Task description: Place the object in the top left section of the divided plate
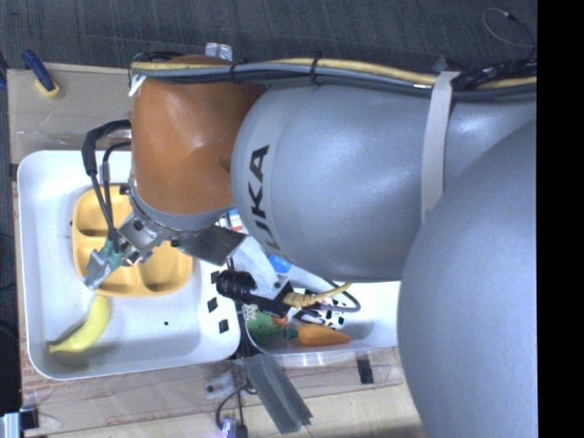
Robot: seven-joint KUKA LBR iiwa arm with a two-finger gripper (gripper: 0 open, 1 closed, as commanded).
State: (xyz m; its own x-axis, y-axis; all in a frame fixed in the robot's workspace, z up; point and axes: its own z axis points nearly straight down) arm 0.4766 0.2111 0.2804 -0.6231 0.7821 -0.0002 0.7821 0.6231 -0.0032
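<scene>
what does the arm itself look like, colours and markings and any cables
The arm is bulky, rounded and grey, with dark KUKA lettering and an orange band above the wrist. Black cables loop beside the band; a yellow and grey bundle runs along the top.

A yellow divided plate (99, 245) is lying flat in the left white bin (36, 245), partly hidden by the arm. A yellow banana (84, 328) is resting just below it, curved.

The grey arm (365, 172) reaches left, end effector (105, 265) pointing down-left.
</scene>
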